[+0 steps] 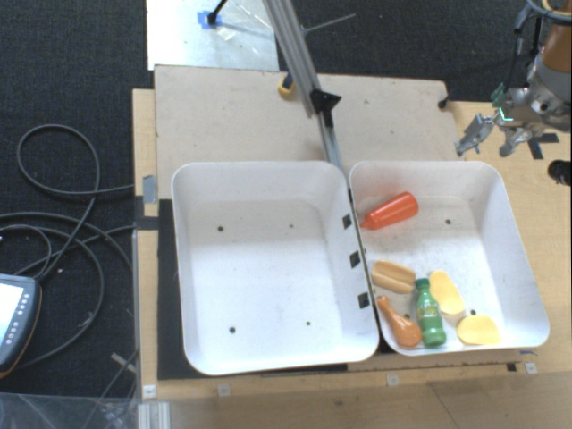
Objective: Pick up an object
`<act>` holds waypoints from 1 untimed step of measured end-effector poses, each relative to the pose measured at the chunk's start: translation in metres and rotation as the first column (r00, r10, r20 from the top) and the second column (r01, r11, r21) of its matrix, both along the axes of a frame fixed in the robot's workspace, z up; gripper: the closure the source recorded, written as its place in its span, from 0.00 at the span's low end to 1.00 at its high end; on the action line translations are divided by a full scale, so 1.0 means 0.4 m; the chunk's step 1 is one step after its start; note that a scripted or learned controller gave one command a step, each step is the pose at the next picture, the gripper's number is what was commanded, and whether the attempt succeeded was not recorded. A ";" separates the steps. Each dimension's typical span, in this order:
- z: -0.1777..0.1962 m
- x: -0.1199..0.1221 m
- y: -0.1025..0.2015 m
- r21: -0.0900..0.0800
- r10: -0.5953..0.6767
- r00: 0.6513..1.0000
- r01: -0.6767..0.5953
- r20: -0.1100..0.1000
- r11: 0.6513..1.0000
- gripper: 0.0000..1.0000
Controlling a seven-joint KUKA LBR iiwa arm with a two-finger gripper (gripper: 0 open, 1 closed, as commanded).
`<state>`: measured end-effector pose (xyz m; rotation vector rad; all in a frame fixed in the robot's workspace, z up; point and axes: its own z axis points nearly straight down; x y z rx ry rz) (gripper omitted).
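Plywood bench (241, 114) on dark carpet (63, 52) bears two white bins (268, 257); the gripper (494, 138), fingers spread, hangs empty, arm cut off.

arm (552, 52): grey | orange band | black cable loop | metallic end effector (494, 137)

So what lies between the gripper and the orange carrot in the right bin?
Camera view: the gripper hovers past the right bin's far corner. Only bin rim and bare white floor lie between it and the orange carrot.

No readable text or labels.
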<state>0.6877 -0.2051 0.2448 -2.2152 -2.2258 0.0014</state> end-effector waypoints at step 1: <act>0.007 0.002 0.001 -0.002 0.003 1.000 -0.003 0.003 1.000 0.00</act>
